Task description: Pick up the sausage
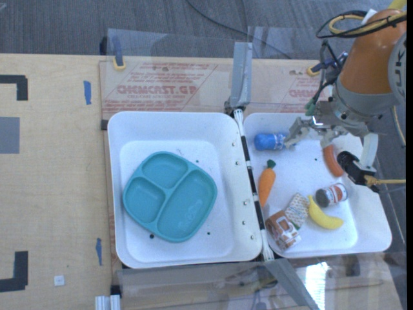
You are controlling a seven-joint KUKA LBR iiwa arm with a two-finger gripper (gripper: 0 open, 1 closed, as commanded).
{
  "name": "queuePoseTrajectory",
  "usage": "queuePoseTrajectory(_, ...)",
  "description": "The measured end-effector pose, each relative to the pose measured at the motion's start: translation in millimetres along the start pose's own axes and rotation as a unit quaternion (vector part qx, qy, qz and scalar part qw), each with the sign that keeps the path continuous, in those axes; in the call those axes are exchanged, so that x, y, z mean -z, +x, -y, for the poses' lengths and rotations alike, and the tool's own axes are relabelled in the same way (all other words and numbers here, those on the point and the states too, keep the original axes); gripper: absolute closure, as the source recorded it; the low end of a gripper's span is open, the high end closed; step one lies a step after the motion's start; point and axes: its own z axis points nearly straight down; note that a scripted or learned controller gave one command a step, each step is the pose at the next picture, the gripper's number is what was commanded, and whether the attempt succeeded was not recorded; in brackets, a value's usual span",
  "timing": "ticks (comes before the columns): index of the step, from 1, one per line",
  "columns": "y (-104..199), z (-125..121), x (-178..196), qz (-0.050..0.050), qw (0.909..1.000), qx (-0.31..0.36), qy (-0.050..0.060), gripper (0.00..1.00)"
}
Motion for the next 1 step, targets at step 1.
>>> queuePoseTrajectory(1,-77.5,-8.1,37.4,0.002,0.9977,0.067,-0.003,0.00)
